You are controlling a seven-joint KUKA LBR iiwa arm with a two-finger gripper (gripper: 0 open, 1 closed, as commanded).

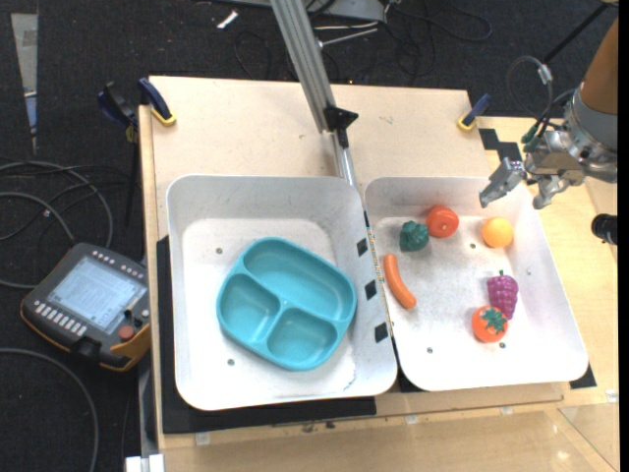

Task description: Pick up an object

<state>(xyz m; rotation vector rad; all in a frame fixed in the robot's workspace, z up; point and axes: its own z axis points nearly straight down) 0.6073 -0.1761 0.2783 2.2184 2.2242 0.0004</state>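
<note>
Currently claw (524, 193) spread, nothing in it, frame upper right; orange (497, 232) just below-left, nearest target.

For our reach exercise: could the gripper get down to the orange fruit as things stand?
Probably yes. The gripper hangs open just above the right bin's far edge, and the orange fruit lies uncovered, apart from its neighbours.

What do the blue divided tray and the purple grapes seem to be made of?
Blue divided tray: probably moulded plastic, smooth with a slight sheen; its colour is uniform and its compartment edges are rounded. Purple grapes: likely a toy of plastic or rubber, judging by the saturated colour and lumpy moulded shape; too small to tell which.
</note>
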